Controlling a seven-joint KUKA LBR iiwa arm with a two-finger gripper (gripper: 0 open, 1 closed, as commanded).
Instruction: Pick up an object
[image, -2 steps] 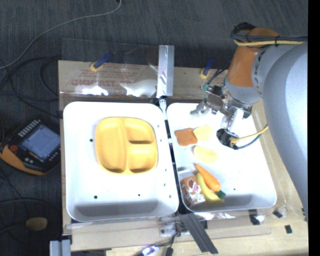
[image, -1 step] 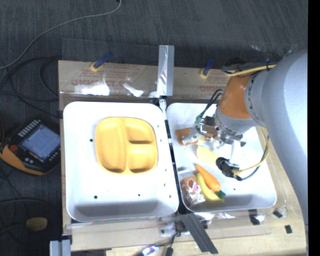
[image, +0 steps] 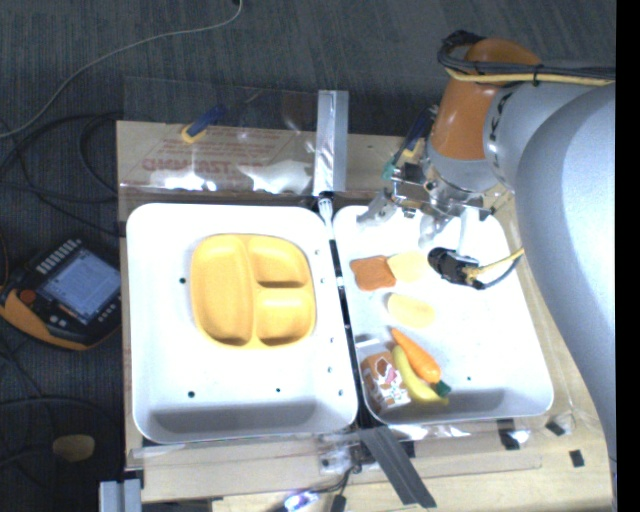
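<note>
A: Starting nearest the camera, what is lying in the right bin (image: 520, 340)?

B: A small cluster is sitting at its near edge: a brown packet (image: 383, 380), with a yellow banana (image: 415, 378) and an orange carrot (image: 416, 356) leaning across each other just beside it. They are looking tumbled rather than arranged, which suits a bin meant for picking.

A: And beyond the carrot?

B: A pale oval piece (image: 411, 311) is resting just past the carrot, then an orange-brown toast-like slab (image: 372, 272) and a pale square piece (image: 408, 266), the two touching side by side. Any of them is serving as a candidate object; all are lying flat and apart from the bin's walls.

A: Where is the gripper (image: 432, 215) standing relative to that slab?

B: It is hanging beyond the slab, over the far part of the right bin, near the pale square. Whether its pincer is wide or narrow cannot be told; nothing is showing between it.

A: And the left bin (image: 160, 330)?

B: It is holding a yellow divided tray (image: 252, 290), lying well apart from the slab, across the rim between the bins.
</note>
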